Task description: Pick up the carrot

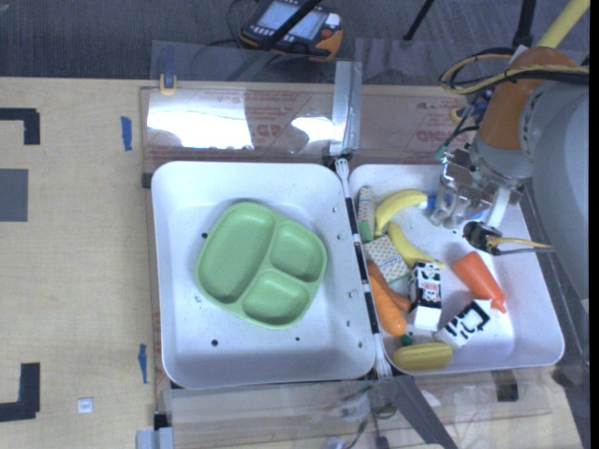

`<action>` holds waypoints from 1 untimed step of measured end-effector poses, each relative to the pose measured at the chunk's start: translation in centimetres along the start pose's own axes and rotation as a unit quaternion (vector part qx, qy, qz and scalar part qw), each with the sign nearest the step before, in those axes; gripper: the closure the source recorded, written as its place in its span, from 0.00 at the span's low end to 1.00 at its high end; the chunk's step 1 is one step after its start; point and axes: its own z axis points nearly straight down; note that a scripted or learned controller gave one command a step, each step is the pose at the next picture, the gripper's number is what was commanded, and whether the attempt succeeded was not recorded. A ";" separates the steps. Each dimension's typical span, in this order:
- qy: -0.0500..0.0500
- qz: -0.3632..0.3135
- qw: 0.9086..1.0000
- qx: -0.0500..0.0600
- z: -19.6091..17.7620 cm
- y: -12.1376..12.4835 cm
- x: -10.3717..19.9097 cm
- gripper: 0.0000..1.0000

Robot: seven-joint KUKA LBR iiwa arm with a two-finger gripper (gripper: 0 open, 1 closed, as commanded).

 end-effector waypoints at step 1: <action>0.002 0.223 0.975 -0.012 -0.1 -0.5 1.8 1.00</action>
